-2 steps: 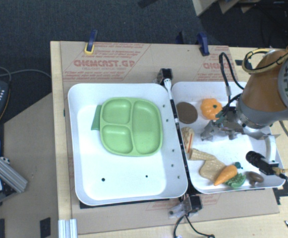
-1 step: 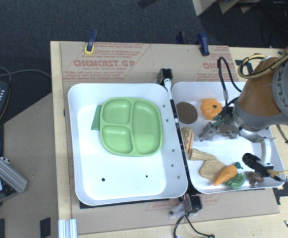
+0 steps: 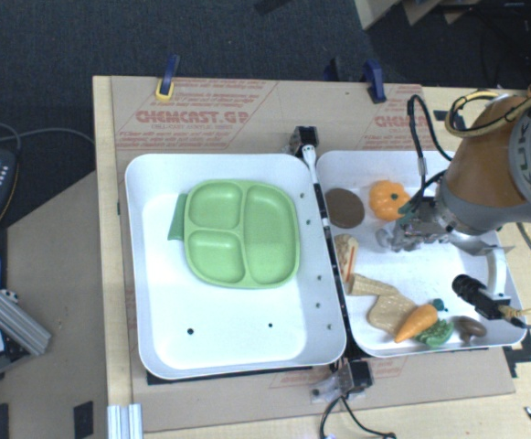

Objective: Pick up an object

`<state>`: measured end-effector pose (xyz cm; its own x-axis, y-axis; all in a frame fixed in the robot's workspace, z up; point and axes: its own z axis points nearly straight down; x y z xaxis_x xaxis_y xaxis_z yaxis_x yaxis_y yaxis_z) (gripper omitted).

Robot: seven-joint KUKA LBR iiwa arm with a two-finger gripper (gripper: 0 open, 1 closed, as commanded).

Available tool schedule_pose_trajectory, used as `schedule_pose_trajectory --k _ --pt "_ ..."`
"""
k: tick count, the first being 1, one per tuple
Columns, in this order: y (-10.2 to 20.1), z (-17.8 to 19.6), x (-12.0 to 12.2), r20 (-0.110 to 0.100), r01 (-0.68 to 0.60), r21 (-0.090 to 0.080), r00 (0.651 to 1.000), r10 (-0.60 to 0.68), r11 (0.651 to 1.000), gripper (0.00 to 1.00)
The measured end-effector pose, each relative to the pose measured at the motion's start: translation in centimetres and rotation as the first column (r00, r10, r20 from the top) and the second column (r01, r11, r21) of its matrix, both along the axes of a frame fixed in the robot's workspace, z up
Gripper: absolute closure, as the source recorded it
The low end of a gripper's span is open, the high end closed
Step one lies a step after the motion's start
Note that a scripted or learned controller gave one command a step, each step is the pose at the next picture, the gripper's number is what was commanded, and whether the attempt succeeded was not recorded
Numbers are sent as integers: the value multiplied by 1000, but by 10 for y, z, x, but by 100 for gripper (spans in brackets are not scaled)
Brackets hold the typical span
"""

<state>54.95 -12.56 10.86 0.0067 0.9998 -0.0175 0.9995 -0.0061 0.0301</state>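
Note:
The right bin (image 3: pixel 375 167) holds several toy foods: a brown round cookie (image 3: pixel 345 208), an orange pumpkin-like fruit (image 3: pixel 388 199), a sandwich slice (image 3: pixel 344 252), tan bread pieces (image 3: pixel 384 302), a carrot (image 3: pixel 414 321) with green leaves, and a dark item (image 3: pixel 472 327) at the front right. My gripper (image 3: pixel 402 235) hangs low in this bin, just below and right of the orange fruit. It sits over bare white floor, with nothing visibly between its fingers.
The left bin (image 3: pixel 155 273) holds a green divided plate (image 3: pixel 242 232). The grey arm with its orange band (image 3: pixel 489 158) covers the right bin's far right part. Black cables (image 3: pixel 418 135) loop above the wrist. Cardboard (image 3: pixel 228 108) lies behind both bins.

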Motion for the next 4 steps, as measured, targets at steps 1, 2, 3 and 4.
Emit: schedule_pose_trajectory --k 1,2,3,4 --pt "3 45 6 -24 -8 16 1000 8 1000 100" --pt "4 109 9 -21 -8 15 1000 8 1000 100" --pt "4 117 10 -26 -8 16 1000 8 1000 100" --pt "55 119 -8 -33 -11 21 999 12 1000 100"
